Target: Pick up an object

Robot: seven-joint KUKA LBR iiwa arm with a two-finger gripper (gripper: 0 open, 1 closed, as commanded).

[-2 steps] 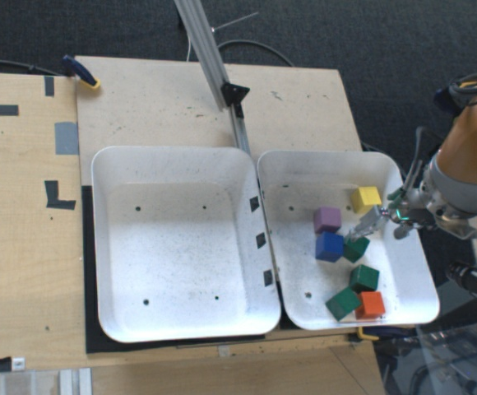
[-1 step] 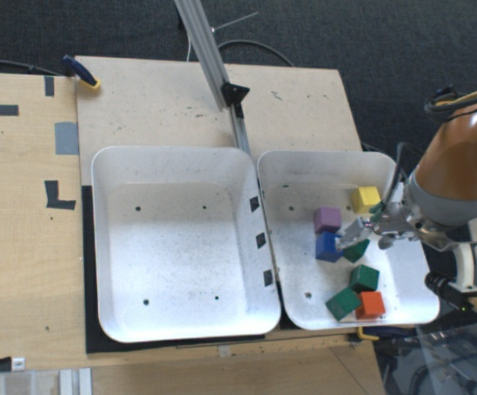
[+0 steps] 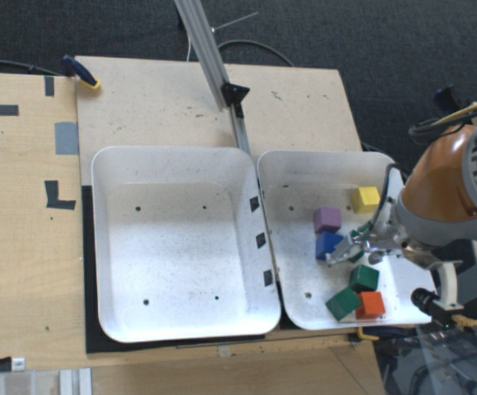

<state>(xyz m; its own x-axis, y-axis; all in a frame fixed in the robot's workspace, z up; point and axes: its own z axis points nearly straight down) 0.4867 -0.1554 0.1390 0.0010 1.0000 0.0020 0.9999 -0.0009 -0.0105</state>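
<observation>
The blue block lies in the right bin just below the purple block, beside the gripper, whose opening I cannot tell; it looks small, light and stiff, best taken by two flat opposite sides.

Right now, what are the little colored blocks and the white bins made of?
The blocks, like the yellow one and the purple one, look like foam or painted wood: solid, matte colors with no shine. I can't tell which. The bins look like thin molded plastic: smooth white walls, rounded corners and a slightly glossy rim. The left bin's floor is speckled grey, probably from scuffs.
</observation>
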